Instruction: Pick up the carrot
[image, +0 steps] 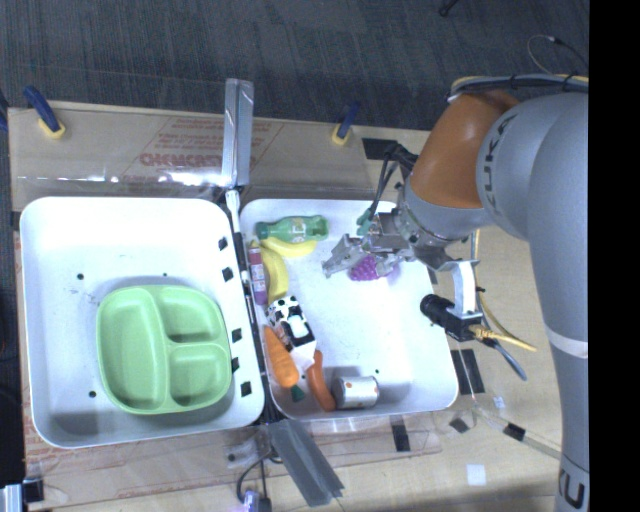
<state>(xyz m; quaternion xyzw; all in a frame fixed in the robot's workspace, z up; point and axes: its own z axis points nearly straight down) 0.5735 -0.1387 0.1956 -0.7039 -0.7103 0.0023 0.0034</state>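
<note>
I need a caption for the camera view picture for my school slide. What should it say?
Robot arm's gripper hovers by purple grapes in the right bin, far from the carrot; a green tray sits in the left bin.

one camera hangs above the bench and looks down at a slant, far enough back to take in both shallow white plastic bins side by side, the left-hand bin (40, 300) and the right-hand bin (425, 385). its upper edge reaches past the flat brown cardboard sheet (150, 140) under the bins to the dark ribbed floor mat (300, 50) beyond. the big grey arm with the orange band (520, 170) comes in from the right side, close to the lens and looming large there. the near bench edge runs along the bottom of the view.
</note>
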